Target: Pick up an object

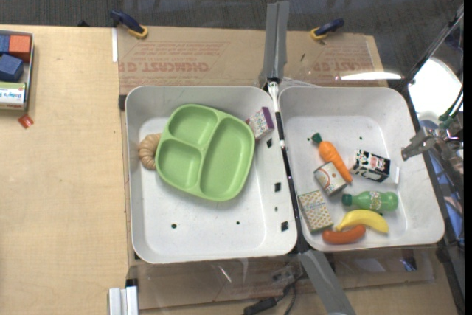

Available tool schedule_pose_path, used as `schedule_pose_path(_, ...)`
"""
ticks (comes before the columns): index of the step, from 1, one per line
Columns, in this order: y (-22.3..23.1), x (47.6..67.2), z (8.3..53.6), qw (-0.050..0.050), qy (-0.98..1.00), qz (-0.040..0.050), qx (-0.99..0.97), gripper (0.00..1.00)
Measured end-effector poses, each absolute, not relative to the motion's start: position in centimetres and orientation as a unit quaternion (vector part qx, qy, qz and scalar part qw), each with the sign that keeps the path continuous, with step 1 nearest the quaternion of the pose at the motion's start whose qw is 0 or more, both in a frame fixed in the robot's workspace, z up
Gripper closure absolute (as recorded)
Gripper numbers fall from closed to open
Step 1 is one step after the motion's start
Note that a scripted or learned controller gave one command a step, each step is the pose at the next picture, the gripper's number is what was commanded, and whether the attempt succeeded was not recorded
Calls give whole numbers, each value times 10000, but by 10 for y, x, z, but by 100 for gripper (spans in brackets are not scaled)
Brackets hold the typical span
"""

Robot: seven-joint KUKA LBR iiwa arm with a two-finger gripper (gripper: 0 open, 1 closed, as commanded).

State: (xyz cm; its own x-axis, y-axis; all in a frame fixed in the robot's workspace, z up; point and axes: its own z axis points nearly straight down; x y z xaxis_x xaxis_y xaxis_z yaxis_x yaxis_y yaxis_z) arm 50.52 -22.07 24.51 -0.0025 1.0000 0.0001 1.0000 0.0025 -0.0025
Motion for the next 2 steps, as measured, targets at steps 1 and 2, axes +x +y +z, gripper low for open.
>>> schedule_pose_path(1,-216,481,101,43,-7096,-28,-7045,0)
schedule_pose_path(2,-144,532,91,4,-7072,6,-7070,0)
